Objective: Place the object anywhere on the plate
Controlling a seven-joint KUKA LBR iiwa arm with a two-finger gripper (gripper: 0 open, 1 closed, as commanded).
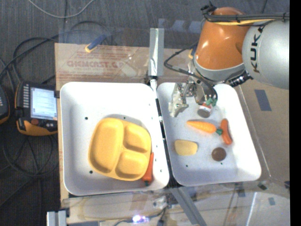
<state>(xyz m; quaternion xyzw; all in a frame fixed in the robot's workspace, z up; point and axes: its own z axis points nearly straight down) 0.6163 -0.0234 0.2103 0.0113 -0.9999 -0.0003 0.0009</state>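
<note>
We saw the two-finger gripper (180, 102) hanging over the right white bin (244, 166) at approx 11 o'clock, and couldn't tell its state tbh. Nothing was visibly held. Pickable stuff, i.e. the orange plastic carrot (202, 125), sat just below, well apart from the yellow sectioned plate (121, 148) in the left white bin (75, 107). Our guess: a miss-grab, since the items sat crowded w/ each other.

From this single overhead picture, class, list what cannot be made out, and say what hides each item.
- Gripper: open or shut is unreadable; small and blurred under the arm.
- Small round object beside it: too small to identify.
- Carrot beside the yellow plate: mostly hidden by the plate's rim.
- Arm: cut off by the right edge.
</note>
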